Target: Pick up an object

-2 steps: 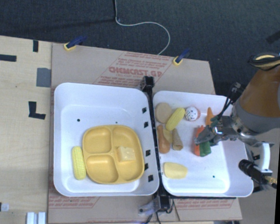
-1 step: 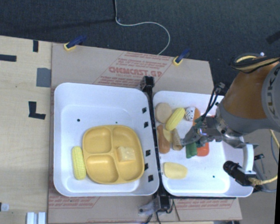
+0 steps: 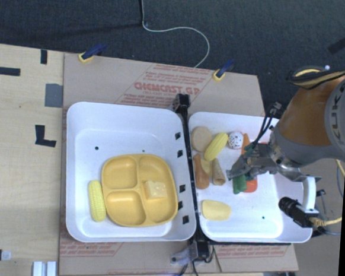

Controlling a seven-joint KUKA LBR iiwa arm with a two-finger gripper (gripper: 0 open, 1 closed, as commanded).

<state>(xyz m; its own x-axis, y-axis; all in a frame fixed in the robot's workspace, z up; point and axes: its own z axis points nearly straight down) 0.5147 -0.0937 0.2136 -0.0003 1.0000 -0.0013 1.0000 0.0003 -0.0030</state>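
My gripper [image 3: 242,172] hangs low over the middle of the right bin [image 3: 266,228]. Just below it lies an orange toy with a green end [image 3: 246,185], partly covered by the gripper. To the left of the gripper are a yellow corn cob [image 3: 215,145], a beige round piece [image 3: 200,138], a brown sausage [image 3: 200,172] and a tan stick [image 3: 218,173]. A white speckled ball [image 3: 235,140] sits near the bin's far wall. Near the front of the bin rests a pale yellow lump [image 3: 215,210].
The left bin [image 3: 87,128] holds a yellow divided plate [image 3: 119,175] with a pale cube [image 3: 155,189] in one section, and a corn cob [image 3: 97,200] beside it. A black divider [image 3: 186,153] separates the bins. The arm's orange band [image 3: 308,115] looms over the right bin's right side.
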